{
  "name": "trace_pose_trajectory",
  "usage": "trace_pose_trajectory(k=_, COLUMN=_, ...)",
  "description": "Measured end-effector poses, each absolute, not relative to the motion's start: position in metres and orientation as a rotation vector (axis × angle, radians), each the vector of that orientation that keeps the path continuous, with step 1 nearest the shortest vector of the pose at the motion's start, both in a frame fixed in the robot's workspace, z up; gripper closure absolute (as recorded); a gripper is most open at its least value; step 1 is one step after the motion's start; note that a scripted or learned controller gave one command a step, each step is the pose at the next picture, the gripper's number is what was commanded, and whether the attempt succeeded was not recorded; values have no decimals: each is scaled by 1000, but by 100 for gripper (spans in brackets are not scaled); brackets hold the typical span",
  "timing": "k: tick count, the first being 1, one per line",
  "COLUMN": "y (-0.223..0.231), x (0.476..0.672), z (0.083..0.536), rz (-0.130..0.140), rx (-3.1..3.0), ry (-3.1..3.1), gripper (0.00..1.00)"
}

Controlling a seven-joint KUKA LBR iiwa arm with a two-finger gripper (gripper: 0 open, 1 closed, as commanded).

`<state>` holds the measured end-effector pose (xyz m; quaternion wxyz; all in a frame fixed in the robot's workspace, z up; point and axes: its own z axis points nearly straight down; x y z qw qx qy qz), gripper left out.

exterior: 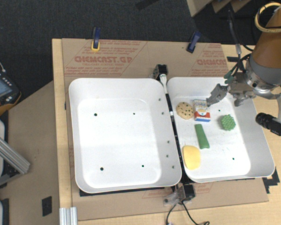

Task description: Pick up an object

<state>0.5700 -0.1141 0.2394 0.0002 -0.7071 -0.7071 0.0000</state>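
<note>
Camera view looks down at a slant on a desk (131,50) covered with brown cardboard printed in red lettering, held at its far edge by two blue clips. Two shallow white bins of smooth, glossy plastic with rounded corners sit side by side on it, touching along their inner rims.

Left bin (79,125) shows a bare floor marked by a few small dark dots.

Right bin (257,158) holds five things. A round, tan cookie (184,110) with dark specks lies toward the far left. Just right of it stands a small carton (202,112), boxy, in red, white and blue. Nearer, a long green bar (201,136) with flat sides lies roughly lengthwise. Just beside its near end rests a smooth yellow lump (192,157), rounded like a lemon. Off to the right, apart from the others, sits a knobbly green ball (228,123) with a bumpy surface.

Grey arm with an orange band reaches in from the right. Its claw (216,96) hangs at the far side of the right bin, just above and right of the carton; whether its fingers are spread or closed cannot be told, and nothing is seen held in it.
</note>
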Motion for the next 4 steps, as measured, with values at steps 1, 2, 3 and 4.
trace_pose_trajectory(k=1, y=-108, x=534, z=136, rz=8, rx=-2216, ry=-2213, gripper=0)
trace_pose_trajectory(k=2, y=-107, x=498, z=82, rz=2, rx=-2223, ry=-2215, gripper=0)
trace_pose_trajectory(k=3, y=-107, x=501, z=95, rz=-4, rx=-2225, ry=-2221, gripper=100)
trace_pose_trajectory(k=4, y=-55, x=557, z=191, rz=-15, rx=-2220, ry=-2237, gripper=100)
